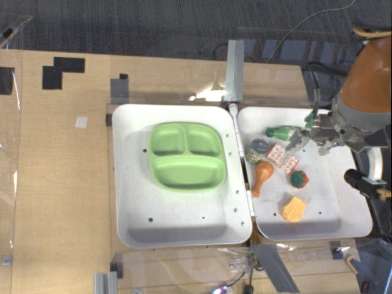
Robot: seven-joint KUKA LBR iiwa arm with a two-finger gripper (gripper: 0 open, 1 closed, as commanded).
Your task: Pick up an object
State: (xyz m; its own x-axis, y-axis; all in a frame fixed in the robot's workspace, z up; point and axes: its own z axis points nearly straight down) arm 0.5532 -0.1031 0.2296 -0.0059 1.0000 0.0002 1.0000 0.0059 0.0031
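The right bin [343, 222] holds several small objects. A green bottle [280, 131] lies at its far side, with a grey can [259, 146] and a red-and-white packet [282, 157] just in front of it. An orange drumstick-shaped toy [262, 176] lies near the bin's left wall. A small green and red ball [298, 178] and an orange-yellow wedge [294, 209] sit nearer the front. My gripper [311, 143] hovers over the far right part of this bin, just right of the bottle, open, with nothing between its fingers.
A green divided plate [186, 156] lies in the left bin [135, 213]. A metal divider post [234, 72] stands between the bins at the back. The arm's orange band [370, 72] and cables crowd the right side.
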